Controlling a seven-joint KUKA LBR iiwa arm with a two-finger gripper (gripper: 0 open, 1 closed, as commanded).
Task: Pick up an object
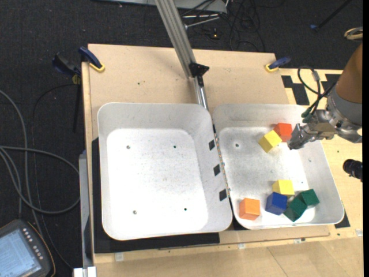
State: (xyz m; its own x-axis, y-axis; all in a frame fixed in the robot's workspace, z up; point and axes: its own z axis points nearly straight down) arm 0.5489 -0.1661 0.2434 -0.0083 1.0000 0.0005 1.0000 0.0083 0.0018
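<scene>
Left bin (115,154): floor bare throughout, open to approach from above at every point.

Right bin (242,160): its centre and left half are bare and passable. Two groups obstruct the rest. At the upper right, a yellow block (269,141) lies tilted just beside a red block (283,130), and the gripper (297,140) stands close against their right side, leaving little room between blocks and wall. Along the lower edge, an orange cube (249,208) sits slightly apart; a blue cube (277,203), a yellow cube (283,187) and two green cubes (301,203) crowd together, touching or nearly so, against the lower right corner.

A slanted metal pole (176,27) crosses above the bench at the seam between bins.
</scene>
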